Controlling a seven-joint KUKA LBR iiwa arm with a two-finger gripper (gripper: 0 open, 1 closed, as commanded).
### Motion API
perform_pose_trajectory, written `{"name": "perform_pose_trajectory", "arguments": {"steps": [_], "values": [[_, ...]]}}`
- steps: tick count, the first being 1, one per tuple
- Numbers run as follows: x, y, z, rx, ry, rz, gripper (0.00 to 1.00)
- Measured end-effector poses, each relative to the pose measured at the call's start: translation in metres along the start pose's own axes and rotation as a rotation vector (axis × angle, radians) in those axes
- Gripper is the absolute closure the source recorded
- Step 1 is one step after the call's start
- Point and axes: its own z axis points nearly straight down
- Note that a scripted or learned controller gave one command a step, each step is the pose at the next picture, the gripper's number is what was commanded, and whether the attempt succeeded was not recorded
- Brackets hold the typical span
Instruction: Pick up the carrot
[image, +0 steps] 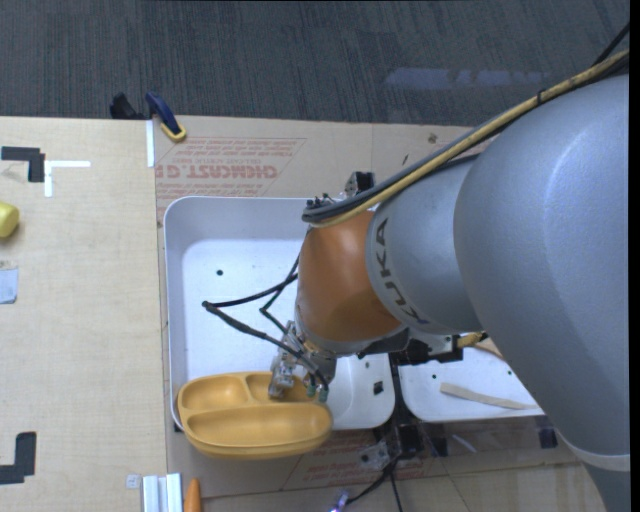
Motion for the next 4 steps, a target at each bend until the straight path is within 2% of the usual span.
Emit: {"name": "perform_pose_trajectory", "arguments": {"steps": [1, 2, 3, 4], "values": [[-0.013, -0.056, -0.148, 0.001, 0.01, -0.251, 1.0], [-0.016, -0.076, -0.105, 0.007, 0.019, 0.056, 1.0], [-0.01, -0.053, -0.111, 0.008, 0.016, 0.219, 1.0], [-0.015, -0.049, -0.136, 0.011, 0.013, 0.517, 1.0]]}}
